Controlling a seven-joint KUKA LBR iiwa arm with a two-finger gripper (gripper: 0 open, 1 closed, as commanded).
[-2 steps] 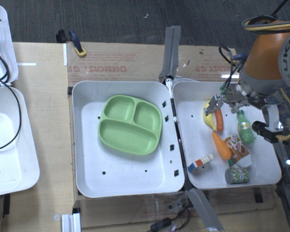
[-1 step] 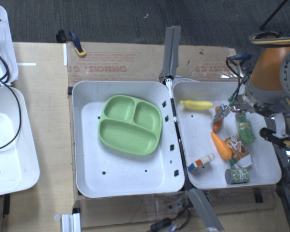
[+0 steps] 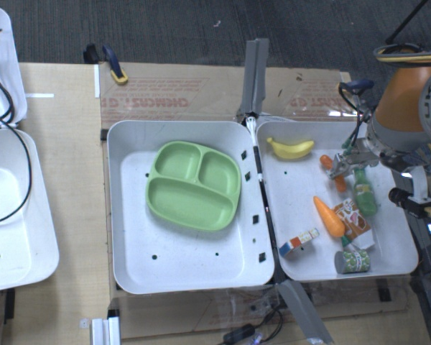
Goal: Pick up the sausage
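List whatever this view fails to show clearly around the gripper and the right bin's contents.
- Gripper: its finger state is too small and cluttered to read in the camera view.
- Sausage: partly covered by the gripper, so contact cannot be judged.
- Green bottle: label too small to read.
- Arm: cut off by the right edge.
- Small can: print blurred.

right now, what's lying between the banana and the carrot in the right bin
Nothing: in the camera view the stretch of white bin floor between the banana and the carrot is bare. The sausage sits off to the right of it.
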